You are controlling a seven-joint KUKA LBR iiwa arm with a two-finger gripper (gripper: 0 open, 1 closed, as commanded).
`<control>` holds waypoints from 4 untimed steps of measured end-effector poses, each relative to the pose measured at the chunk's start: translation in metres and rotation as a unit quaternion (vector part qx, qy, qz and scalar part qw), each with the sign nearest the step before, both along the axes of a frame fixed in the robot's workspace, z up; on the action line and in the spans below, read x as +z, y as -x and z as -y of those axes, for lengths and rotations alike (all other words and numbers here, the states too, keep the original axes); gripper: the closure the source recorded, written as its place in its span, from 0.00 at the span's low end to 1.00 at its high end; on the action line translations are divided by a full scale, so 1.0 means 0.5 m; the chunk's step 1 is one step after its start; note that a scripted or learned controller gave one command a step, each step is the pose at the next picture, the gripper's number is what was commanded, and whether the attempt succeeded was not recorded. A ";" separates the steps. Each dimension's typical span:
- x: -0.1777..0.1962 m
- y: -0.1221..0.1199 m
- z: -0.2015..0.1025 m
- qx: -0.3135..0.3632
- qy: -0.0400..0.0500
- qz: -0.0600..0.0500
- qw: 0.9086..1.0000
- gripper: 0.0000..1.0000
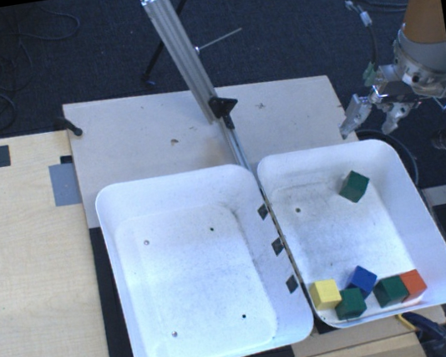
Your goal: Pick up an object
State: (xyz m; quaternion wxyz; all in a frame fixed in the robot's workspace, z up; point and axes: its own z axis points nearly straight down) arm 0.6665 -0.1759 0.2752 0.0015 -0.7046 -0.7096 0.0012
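At the upper right of the frame, the gripper (376, 116) hangs above and outside the far rim of the right bin (430, 219), its two fingers spread apart with nothing between them. A dark green block (354, 186) lies alone in that bin's upper part; yellow (325, 293), blue (362, 278), two green (351, 304) and an orange block (413, 282) cluster along its near edge.

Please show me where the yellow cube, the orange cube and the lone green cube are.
yellow cube (325, 293), camera view, on its top face.
orange cube (413, 281), camera view, on its top face.
lone green cube (354, 186), camera view, on the middle of its visible faces.
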 end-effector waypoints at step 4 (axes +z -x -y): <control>-0.369 0.098 0.001 -0.004 0.000 0.000 1.000 0.00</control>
